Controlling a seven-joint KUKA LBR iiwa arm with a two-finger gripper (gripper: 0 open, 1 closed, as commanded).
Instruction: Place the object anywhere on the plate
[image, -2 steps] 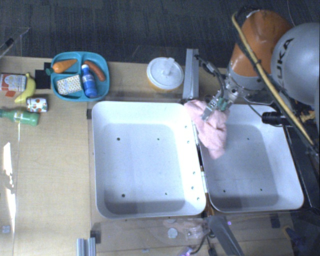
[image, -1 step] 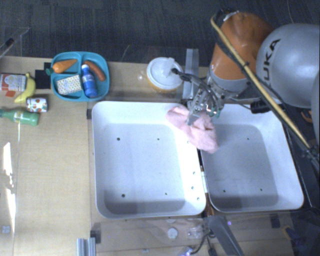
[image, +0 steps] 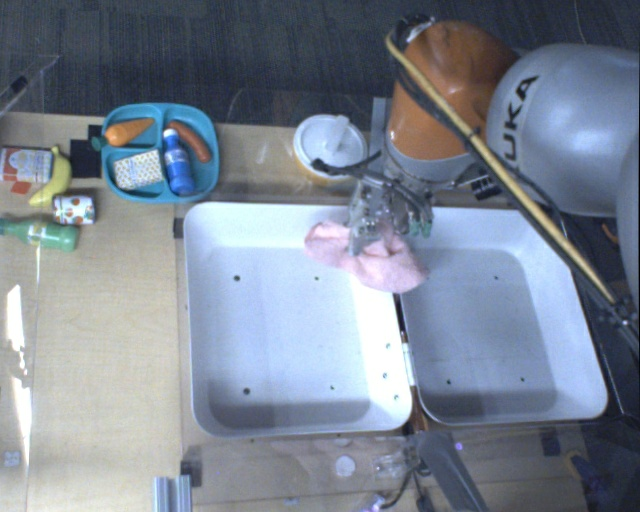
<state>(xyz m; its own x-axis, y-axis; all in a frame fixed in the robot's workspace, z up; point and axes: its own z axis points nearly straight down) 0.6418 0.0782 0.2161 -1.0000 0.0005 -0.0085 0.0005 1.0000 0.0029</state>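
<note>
Gripping pink cloth over left bin: end effector; "UKA" lettering on arm

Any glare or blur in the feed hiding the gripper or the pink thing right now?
Camera view: the pink object is soft but readable at the bins' far rim; the gripper above it blurs into clutter; the white bin floors are bright; a glare streak marks the bench left.

Readable in white on the grey arm: the letters "UKA", the start of the brand name cut off by the orange band. Print on the small carton at far left too blurred to read.
</note>
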